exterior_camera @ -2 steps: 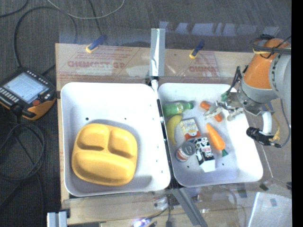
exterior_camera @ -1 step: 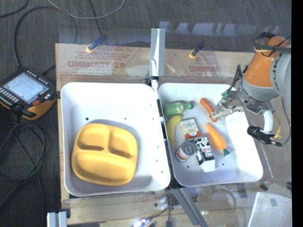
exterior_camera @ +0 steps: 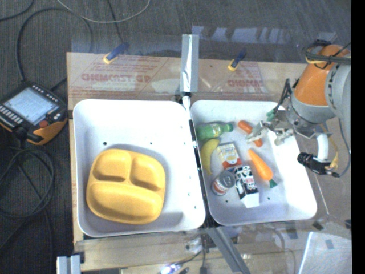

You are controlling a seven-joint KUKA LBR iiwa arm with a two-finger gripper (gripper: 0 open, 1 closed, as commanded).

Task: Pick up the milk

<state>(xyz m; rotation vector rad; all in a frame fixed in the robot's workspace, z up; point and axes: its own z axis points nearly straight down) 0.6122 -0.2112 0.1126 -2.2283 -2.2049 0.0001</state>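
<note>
Milk (exterior_camera: 247,186), a small carton with black-and-white cow patches, lies on the floor of the right bin (exterior_camera: 296,201), toward that bin's 6 o'clock side. Its white end points toward 5 o'clock. Just at its 9 o'clock lies a round can (exterior_camera: 223,182), its grey lid facing up, touching or nearly touching the carton. At the carton's 12 o'clock sits a small juice box (exterior_camera: 227,152) with a pale label. A yellow banana (exterior_camera: 207,153) lies beside the box at its 9 o'clock, and a green bottle (exterior_camera: 212,130) lies at the bin's 11 o'clock corner. An orange carrot (exterior_camera: 261,165) rests at the carton's 1 o'clock, slanted, close to it but apart. A smaller orange piece (exterior_camera: 245,126) lies near the bin's 12 o'clock wall.

The gripper (exterior_camera: 272,128) hangs over the right bin's 2 o'clock area, well apart from the milk, with nothing seen between its fingers; whether they are open or closed I cannot tell. The grey arm with its orange band (exterior_camera: 312,87) comes in from 3 o'clock.

The left bin (exterior_camera: 114,110) holds a yellow divided tray (exterior_camera: 126,185), turned over, at its 7 o'clock side. Both bins rest on the table (exterior_camera: 142,76).
</note>
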